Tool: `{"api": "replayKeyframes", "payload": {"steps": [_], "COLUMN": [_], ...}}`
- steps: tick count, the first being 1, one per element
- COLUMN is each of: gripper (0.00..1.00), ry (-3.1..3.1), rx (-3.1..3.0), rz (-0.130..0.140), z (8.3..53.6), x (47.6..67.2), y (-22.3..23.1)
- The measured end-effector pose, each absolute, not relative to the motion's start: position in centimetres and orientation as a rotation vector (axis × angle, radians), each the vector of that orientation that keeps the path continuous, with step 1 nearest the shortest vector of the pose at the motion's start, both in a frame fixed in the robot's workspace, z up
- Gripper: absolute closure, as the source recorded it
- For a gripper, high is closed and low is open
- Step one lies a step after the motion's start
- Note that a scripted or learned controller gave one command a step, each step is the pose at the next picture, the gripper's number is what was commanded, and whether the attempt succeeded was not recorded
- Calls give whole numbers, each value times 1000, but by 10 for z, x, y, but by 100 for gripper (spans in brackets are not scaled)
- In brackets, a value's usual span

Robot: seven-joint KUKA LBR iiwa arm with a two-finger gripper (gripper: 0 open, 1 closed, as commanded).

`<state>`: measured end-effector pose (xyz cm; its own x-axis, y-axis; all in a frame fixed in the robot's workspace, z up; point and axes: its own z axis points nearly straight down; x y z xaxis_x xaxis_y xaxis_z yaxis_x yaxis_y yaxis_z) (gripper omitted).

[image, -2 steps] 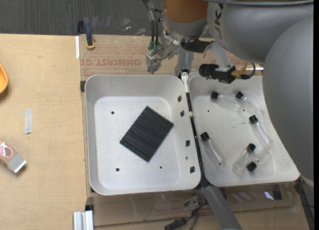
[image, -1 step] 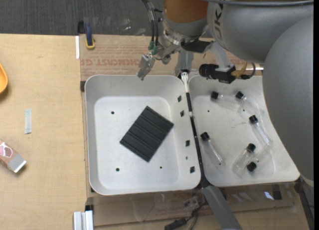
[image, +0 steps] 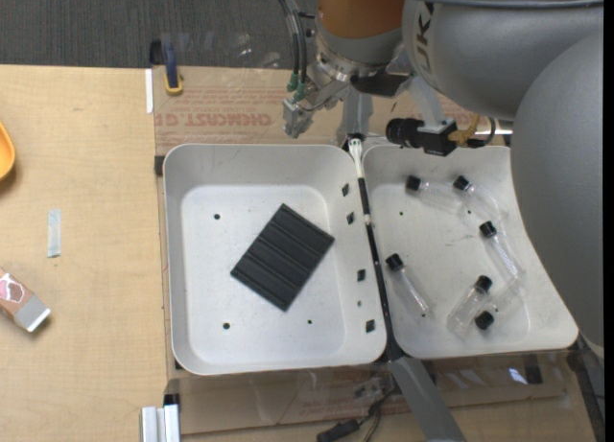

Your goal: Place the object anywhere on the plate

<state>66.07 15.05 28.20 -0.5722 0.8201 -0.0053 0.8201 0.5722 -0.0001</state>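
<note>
The clear, black-capped tubes (image: 414, 287) lie scattered in the right bin (image: 537, 330), well apart from the black ribbed plate (image: 283, 255), which lies askew in the left bin (image: 177, 267). The gripper (image: 297, 116) hangs over that bin's far rim; we cannot tell how its grip stands. We judge the tubes slick and round: one could slip free or roll off the plate.
</note>
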Motion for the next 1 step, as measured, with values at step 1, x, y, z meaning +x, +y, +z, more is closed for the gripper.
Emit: {"api": "replayKeyframes", "payload": {"steps": [1], "gripper": [0], "ry": [2781], "rx": [1451], "rz": [-4], "z": [282], "x": [661], "y": [150]}}
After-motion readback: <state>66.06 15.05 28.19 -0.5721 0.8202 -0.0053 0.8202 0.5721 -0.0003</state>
